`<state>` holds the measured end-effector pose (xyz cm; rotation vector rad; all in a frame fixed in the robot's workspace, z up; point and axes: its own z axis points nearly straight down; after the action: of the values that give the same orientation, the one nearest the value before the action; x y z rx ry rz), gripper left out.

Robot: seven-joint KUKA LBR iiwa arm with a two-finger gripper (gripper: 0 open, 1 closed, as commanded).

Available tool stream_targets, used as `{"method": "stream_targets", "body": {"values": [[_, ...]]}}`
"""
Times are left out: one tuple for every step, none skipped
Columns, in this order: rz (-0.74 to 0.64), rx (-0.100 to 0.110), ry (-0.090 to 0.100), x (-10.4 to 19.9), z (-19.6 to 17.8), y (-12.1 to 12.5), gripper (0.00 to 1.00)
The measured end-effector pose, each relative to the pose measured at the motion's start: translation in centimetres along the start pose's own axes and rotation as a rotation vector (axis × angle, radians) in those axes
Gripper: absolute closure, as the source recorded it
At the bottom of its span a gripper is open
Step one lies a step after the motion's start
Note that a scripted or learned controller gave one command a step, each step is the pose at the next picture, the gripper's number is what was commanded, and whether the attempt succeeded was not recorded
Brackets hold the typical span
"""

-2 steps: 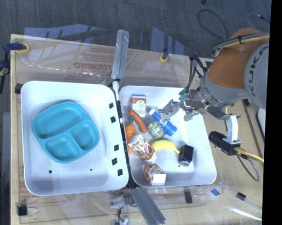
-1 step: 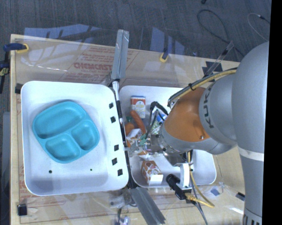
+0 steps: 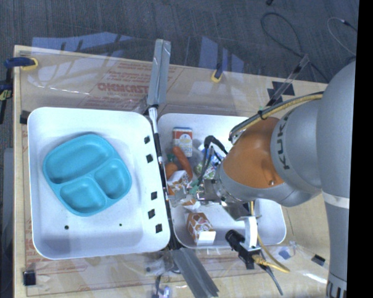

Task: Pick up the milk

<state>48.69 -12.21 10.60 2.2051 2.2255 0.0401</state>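
One milk carton [image 3: 200,227] lies just below the hand [image 3: 204,188], whose grip I cannot tell.

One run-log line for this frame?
task: pick milk | arm over right bin | cartons lying free | blue tray in left bin

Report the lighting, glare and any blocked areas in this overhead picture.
Camera view: even, soft lighting with faint shadows; pale reflections streak the clear sheet on the bench behind the bins; the left bin and blue tray are sharp; the arm covers much of the right bin, hiding the gripper's fingers.
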Motion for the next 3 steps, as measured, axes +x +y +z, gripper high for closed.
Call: {"method": "stream_targets", "body": {"values": [[-0.162,0.025,-0.01,-2.4,-0.5,-1.0,0.0],[-0.178,0.018,-0.022,-1.1,1.1,-1.0,0.0],[0.003,0.027,-0.012,-2.2,1.5,3.1,0.0]]}}
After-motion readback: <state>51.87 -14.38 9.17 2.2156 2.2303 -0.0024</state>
